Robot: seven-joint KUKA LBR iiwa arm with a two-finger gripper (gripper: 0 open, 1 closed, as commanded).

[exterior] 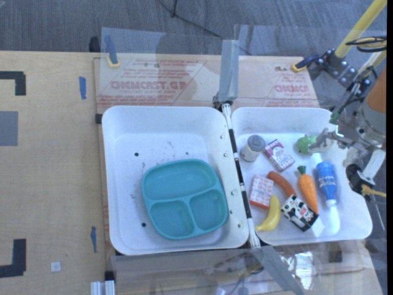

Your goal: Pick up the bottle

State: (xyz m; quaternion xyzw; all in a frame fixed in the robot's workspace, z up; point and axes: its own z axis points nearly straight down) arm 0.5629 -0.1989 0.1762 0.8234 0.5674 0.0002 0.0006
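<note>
The bottle point(326, 183) is blue with a white label and a white cap. It lies on its side in the right bin point(288, 117), near that bin's right wall, cap toward the front. My gripper point(328, 139) hangs over the bin's back right part, just behind the bottle's blue end and beside a small green toy point(304, 144). The bottle rests on the bin floor, apart from the gripper. An orange carrot point(307, 191) lies right alongside the bottle on its left.
The right bin also holds a grey can point(252, 147), a small pink carton point(280, 155), a sausage point(280, 183), a red-and-white box point(262, 191), a banana point(270, 214) and a cow-patterned carton point(298, 212). A teal divided plate point(183, 198) fills the left bin point(123, 140).
</note>
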